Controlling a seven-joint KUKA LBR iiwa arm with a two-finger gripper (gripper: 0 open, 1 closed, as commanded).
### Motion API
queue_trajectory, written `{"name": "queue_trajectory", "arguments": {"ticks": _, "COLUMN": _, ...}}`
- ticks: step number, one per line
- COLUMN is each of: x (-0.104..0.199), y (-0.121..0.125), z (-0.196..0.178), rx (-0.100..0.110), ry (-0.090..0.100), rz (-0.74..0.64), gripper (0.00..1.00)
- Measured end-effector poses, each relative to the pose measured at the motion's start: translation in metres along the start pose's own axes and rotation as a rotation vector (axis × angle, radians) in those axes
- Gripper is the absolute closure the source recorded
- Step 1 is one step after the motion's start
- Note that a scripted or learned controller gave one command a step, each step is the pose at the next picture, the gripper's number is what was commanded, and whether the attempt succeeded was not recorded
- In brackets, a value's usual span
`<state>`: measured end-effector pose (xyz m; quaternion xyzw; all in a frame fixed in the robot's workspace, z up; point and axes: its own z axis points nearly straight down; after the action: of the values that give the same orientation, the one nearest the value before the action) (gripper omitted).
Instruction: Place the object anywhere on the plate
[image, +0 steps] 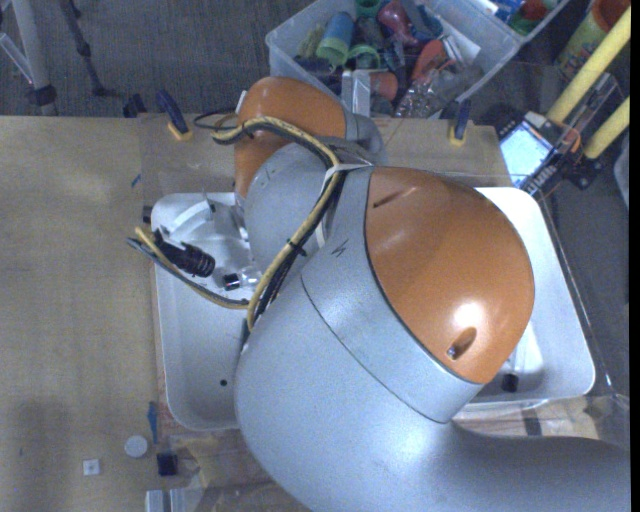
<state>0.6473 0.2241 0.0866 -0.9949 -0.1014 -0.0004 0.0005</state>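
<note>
Plate (190, 222) possibly the white curve in left bin (190, 385), arm (400, 330) bent low over it, claw's state cannot be told.

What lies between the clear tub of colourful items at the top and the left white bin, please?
In the camera view, the arm's orange-capped joint and its yellow-black cable lie between the clear tub and the left bin.

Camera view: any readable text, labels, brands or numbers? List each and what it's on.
None readable.
Arm: no marking legible on its grey and orange shells.
Lit screen at upper right: glows, content too blurred to read.
Clutter tub at top: nothing legible.
</note>
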Motion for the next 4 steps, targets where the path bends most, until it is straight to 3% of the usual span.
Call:
{"name": "queue_trajectory", "arguments": {"ticks": 1, "x": 0.014, "y": 0.002, "z": 0.002, "rx": 0.000, "ry": 0.000, "rz": 0.002, "gripper": 1.00}}
{"name": "queue_trajectory", "arguments": {"ticks": 2, "x": 0.005, "y": 0.022, "z": -0.072, "rx": 0.000, "ry": -0.006, "rz": -0.278, "gripper": 1.00}}
{"name": "queue_trajectory", "arguments": {"ticks": 3, "x": -0.079, "y": 0.054, "z": -0.007, "rx": 0.002, "ry": -0.009, "rz": -0.408, "gripper": 1.00}}
{"name": "queue_trajectory", "arguments": {"ticks": 4, "x": -0.146, "y": 0.030, "z": -0.083, "rx": 0.004, "ry": -0.009, "rz": -0.757, "gripper": 1.00}}
